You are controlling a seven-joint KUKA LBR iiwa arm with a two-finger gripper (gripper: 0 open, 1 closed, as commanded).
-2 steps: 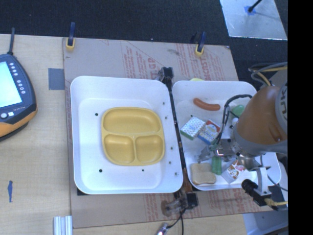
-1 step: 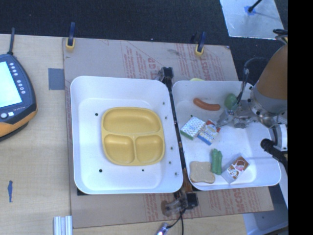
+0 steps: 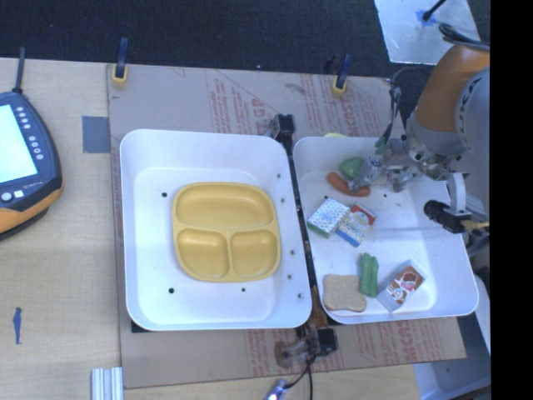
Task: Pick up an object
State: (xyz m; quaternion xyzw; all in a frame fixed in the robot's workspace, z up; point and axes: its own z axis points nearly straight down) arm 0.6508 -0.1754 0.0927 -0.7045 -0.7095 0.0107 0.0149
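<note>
The right bin (image 3: 450,261) holds several small items. An orange sausage (image 3: 347,185) lies at its far left, with a green item (image 3: 351,167) just behind it. My gripper (image 3: 376,171) hangs low over the bin's far side, right beside these two, reaching in from the right. Nothing shows between its tips. A patterned packet (image 3: 328,217) and a red and blue packet (image 3: 356,223) lie mid-bin. At the near edge rest a bread slice (image 3: 343,293), a green vegetable (image 3: 367,274) and a small printed box (image 3: 401,286).
The left bin (image 3: 141,223) carries a yellow divided plate (image 3: 226,231). A handheld pendant (image 3: 21,161) lies on the bench at far left. Clamps (image 3: 121,72) hold the cardboard sheet at the back. The arm's grey and orange body (image 3: 454,98) looms over the right bin's far right corner.
</note>
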